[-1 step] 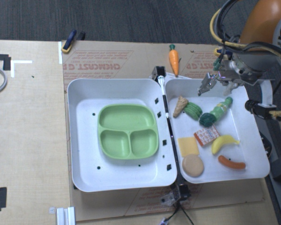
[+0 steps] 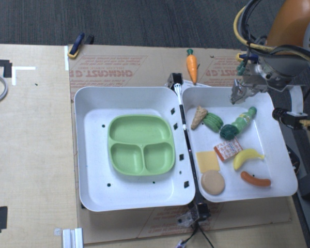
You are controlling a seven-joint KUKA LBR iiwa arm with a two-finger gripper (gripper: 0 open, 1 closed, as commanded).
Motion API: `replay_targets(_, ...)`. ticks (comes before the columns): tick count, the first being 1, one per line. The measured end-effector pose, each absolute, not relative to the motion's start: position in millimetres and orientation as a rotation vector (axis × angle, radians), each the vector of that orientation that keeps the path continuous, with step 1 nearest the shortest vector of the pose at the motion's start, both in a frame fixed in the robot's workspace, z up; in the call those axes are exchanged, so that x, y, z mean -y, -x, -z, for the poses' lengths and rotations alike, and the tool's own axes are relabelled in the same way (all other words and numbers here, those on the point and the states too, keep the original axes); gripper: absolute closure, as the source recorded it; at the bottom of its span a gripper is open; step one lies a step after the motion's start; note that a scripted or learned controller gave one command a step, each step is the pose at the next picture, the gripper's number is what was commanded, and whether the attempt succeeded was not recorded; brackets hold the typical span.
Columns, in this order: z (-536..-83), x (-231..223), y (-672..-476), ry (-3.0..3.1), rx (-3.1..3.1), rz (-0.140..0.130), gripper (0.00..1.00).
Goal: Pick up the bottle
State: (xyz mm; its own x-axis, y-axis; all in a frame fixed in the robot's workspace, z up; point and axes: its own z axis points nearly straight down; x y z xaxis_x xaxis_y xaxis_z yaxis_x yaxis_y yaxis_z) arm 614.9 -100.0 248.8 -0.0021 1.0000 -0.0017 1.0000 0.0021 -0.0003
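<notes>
Lying diagonally, bottle (image 2: 244, 121) cap points upper-right.

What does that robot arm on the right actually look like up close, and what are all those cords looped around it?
The arm has a rounded orange band above grey metal. Black and yellow cables loop over it in wide arcs. Its small two-finger gripper is grey metal, with a few teal fittings just above. Finer markings are too small to read.
</notes>
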Motion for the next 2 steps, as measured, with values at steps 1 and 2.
replay_targets(1, -214, 57, -493.7, -2.129, -2.311, 0.002, 1.0)
replay_targets(2, -192, -12, -480.3, -1.851, -2.54, 0.002, 1.0)
